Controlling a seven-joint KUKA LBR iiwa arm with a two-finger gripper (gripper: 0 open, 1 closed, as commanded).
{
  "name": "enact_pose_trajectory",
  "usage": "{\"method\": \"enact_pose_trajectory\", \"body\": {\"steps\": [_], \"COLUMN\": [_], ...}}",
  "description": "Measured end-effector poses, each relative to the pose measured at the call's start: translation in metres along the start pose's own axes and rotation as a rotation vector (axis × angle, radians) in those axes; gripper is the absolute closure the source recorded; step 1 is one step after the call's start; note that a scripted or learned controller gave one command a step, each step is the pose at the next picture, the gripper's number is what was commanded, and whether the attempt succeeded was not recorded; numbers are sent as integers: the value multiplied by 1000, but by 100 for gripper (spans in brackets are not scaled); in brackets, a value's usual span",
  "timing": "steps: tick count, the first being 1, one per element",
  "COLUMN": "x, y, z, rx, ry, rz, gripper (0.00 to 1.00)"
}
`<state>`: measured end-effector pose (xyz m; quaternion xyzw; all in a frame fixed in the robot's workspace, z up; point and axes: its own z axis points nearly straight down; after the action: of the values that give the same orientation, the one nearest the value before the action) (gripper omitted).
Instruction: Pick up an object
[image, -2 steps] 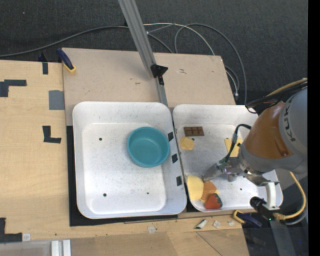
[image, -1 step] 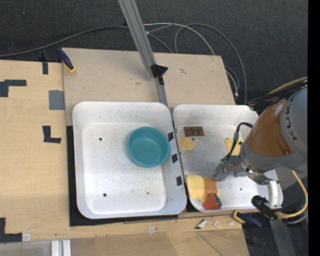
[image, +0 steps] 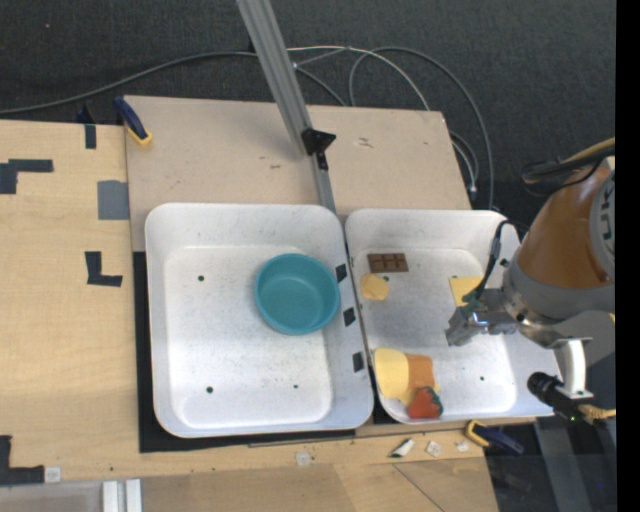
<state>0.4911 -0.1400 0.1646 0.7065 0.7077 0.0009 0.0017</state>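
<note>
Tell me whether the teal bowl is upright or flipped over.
Upright. The teal bowl in the left bin shows its open mouth to the camera: a full round rim with the hollow inside visible below it.

Grey arm (image: 560, 290) with 1 orange band, black cable alongside, ending in what looks like a metallic gripper (image: 462, 328).

No readable text, labels or numbers anywhere.
</note>
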Motion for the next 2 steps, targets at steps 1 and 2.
{"method": "enact_pose_trajectory", "body": {"steps": [1, 2], "x": [-1, -1], "y": [7, 7], "z": [-44, -62], "rx": [1, 3], "ry": [0, 1], "rz": [0, 0], "gripper": [100, 100]}}
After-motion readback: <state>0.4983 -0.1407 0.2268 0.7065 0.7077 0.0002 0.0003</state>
